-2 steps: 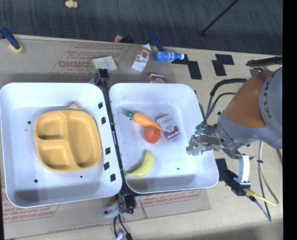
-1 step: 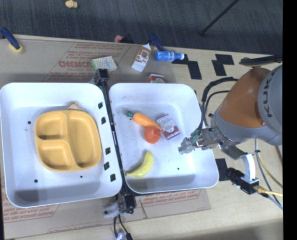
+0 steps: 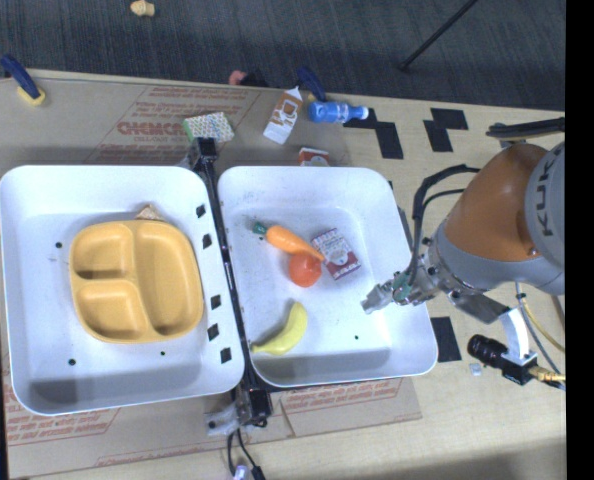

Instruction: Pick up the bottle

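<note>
The bottle [image 3: 332,112] is small and blue with a pale cap end. It lies on its side on the bench, behind the right bin's far rim. My gripper [image 3: 385,296] hangs low over the right side of the right bin [image 3: 377,183], near its right wall. It is far from the bottle, toward the front of the view. Nothing shows at its tip. The grey arm with its orange band [image 3: 497,218] reaches in from the right.
The right bin holds a carrot [image 3: 289,239], a red-orange ball [image 3: 304,269], a red packet [image 3: 335,253] and a banana [image 3: 286,330]. A yellow divided plate [image 3: 135,279] lies in the left bin [image 3: 37,198]. Small cartons [image 3: 283,116] and a green packet [image 3: 209,126] lie near the bottle.
</note>
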`<state>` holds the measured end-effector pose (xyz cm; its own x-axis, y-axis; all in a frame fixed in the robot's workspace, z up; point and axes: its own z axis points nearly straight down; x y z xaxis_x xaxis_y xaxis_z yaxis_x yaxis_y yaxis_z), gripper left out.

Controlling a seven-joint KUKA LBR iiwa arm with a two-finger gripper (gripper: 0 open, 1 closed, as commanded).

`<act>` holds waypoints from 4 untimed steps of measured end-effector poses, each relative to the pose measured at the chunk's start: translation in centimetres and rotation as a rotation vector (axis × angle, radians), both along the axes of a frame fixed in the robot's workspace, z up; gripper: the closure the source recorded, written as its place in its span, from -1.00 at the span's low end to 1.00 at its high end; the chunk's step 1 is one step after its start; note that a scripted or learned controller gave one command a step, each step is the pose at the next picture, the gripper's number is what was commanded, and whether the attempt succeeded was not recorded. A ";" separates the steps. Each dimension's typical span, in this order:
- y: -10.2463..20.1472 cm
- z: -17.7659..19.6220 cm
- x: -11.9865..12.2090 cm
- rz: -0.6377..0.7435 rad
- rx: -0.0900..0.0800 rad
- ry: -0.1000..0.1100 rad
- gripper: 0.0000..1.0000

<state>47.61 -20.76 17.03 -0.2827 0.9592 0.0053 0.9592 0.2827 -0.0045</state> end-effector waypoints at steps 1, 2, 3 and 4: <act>-0.4 4.3 0.1 -0.235 -0.005 -0.005 1.00; -0.3 4.0 0.0 -0.227 -0.003 -0.002 1.00; -0.3 2.6 0.0 0.067 -0.002 -0.002 1.00; 4.4 0.9 0.0 0.517 0.000 -0.004 1.00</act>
<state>47.66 -16.36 17.95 -0.7198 0.6942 0.0027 0.6942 0.7198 -0.0011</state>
